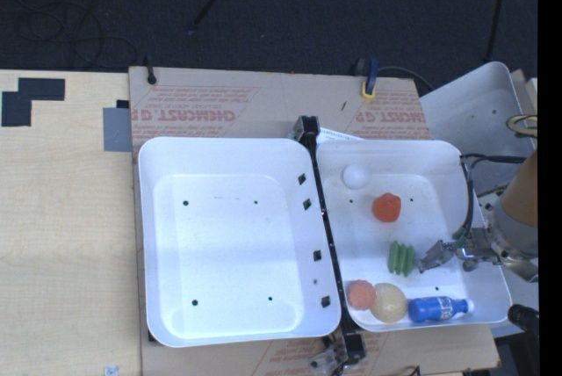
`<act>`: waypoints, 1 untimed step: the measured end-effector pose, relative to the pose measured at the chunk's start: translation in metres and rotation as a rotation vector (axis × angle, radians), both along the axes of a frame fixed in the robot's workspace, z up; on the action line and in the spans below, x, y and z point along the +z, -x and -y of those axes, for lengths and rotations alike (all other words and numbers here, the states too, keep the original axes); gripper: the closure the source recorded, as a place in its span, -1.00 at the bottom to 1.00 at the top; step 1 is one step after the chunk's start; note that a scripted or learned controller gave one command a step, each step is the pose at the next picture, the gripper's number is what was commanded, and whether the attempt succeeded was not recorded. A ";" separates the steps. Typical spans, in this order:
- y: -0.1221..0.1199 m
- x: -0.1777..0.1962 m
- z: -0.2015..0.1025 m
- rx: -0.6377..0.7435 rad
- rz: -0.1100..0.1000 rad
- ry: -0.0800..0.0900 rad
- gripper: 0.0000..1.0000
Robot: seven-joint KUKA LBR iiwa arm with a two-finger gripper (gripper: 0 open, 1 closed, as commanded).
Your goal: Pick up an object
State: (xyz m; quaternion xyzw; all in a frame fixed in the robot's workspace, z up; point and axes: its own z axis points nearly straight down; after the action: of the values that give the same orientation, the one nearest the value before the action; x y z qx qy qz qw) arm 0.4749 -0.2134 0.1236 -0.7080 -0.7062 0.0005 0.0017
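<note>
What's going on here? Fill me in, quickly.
A robot arm reaches in from the right over the right bin, trying to pick something up. Its gripper hangs low inside that bin, just right of the green item, with nothing visibly held. Also in that bin lie a white ball, a red item, a pink ball, a cream ball and a blue bottle. The left bin sits alongside.

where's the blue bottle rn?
The blue bottle lies on its side in the right bin, at its near right corner, just right of the cream ball and below the end effector.
</note>
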 end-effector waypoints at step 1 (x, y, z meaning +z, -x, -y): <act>0.000 0.000 0.000 0.000 0.000 0.000 -1.00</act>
State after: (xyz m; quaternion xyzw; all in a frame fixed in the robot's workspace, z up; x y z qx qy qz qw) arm 0.4749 -0.2134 0.1236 -0.7080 -0.7062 0.0005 0.0017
